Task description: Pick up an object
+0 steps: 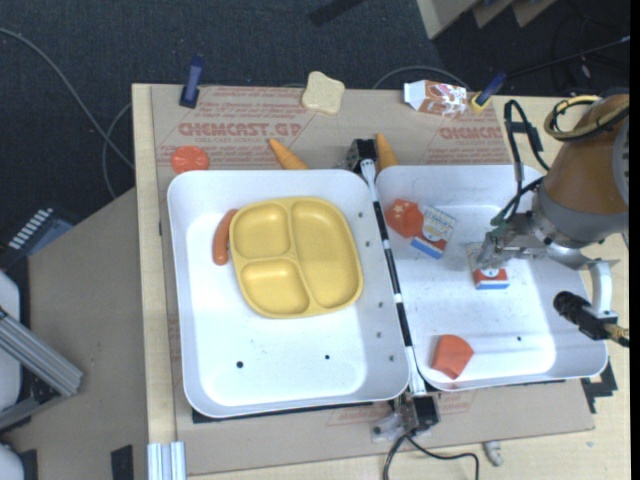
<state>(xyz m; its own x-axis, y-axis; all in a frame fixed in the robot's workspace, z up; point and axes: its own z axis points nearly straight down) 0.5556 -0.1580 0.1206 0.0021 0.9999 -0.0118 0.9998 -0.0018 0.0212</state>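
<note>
Claw position (490, 260): it is hanging low over the right bin (520, 363), reaching in from 3 o'clock on the grey arm (585, 193). Whether its tips are wide or narrow cannot be told, because the wrist is covering them from above.

Directly at the claw's 6 o'clock, touching or just beside it, a small red and white packet (491, 279) is lying flat on the bin floor. This is judged to be the object the claw is going for, since the claw is lining up over it. Nothing is showing between the tips, so no hold can be confirmed.

Moving outward, at the claw's 9 o'clock a blue and white carton (433, 230) is lying flat beside a red round piece (404, 217), the two touching. At 7 o'clock, well apart, an orange wedge (452, 355) is resting near the bin's front rim.

Further toward 9 o'clock, the left bin (290, 373) is bearing a yellow divided plate (296, 256), with a sausage (221, 238) lying along the plate's outer edge.

Loose items, including a slice of bread (323, 92) and a carrot (287, 155), are sitting on the cardboard (240, 126) at 12 o'clock, outside both bins.
</note>
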